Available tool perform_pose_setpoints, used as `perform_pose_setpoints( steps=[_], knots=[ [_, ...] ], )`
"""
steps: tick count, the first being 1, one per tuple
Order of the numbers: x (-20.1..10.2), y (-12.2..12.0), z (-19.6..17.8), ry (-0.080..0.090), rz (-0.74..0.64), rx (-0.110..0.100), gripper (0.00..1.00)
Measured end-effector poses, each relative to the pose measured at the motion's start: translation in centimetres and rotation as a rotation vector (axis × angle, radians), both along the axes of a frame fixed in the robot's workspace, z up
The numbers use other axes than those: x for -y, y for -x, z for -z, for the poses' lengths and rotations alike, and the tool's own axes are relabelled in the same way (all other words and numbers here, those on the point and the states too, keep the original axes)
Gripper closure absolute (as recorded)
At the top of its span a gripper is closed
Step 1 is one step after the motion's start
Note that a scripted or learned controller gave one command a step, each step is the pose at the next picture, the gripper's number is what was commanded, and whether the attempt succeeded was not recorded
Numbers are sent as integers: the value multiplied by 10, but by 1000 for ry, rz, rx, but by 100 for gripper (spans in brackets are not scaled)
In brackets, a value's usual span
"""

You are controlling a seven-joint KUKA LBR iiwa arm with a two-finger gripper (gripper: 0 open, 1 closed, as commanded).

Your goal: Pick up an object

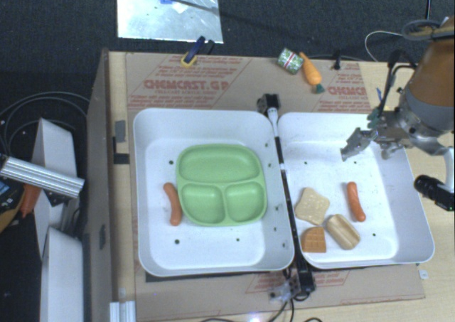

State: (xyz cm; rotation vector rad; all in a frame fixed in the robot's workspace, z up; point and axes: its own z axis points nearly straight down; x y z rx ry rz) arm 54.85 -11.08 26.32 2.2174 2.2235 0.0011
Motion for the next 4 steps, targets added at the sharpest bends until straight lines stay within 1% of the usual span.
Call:
perform_pose_setpoints(
  steps=[1,2,3,4],
  knots=[
    [46,6,74,0,2,-2,0],
    [64,17,173,-1,2,-3,0],
    [64,15,162,0,2,2,100],
    [8,10,83,-1,-1,2,100]
  ],
)
